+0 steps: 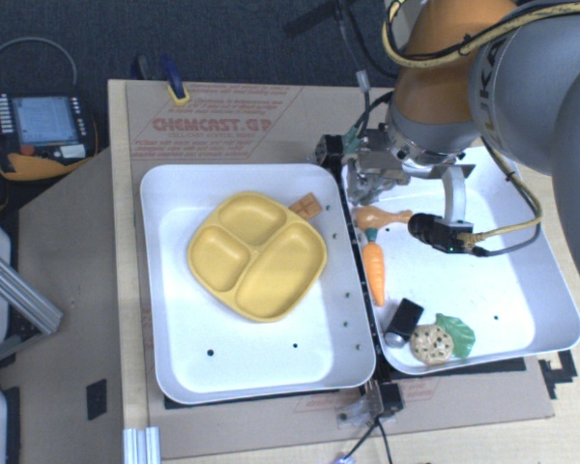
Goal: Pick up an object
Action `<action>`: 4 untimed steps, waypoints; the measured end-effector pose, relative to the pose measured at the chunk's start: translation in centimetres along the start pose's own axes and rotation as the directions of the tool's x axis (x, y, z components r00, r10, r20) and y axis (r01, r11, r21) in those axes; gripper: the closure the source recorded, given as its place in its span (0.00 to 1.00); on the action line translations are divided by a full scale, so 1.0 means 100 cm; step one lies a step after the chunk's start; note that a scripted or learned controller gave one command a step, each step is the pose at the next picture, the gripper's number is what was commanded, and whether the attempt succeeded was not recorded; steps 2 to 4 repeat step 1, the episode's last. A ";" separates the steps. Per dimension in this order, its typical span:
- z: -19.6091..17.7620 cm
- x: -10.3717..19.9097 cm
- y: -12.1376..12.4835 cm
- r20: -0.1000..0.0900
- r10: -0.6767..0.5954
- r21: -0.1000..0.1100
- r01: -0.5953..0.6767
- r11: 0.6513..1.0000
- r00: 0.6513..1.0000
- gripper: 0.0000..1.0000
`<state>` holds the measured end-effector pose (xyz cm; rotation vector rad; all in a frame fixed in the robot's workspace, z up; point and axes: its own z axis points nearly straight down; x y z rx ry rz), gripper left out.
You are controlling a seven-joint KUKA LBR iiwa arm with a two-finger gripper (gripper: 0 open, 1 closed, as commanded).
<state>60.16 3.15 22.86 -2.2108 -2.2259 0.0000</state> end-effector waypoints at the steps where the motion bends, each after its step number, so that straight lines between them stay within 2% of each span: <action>1: 0.001 0.057 -0.029 0.000 0.000 0.002 0.000 1.000 1.000 1.00; 4: 0.001 0.057 -0.029 0.000 0.000 0.002 0.000 1.000 1.000 1.00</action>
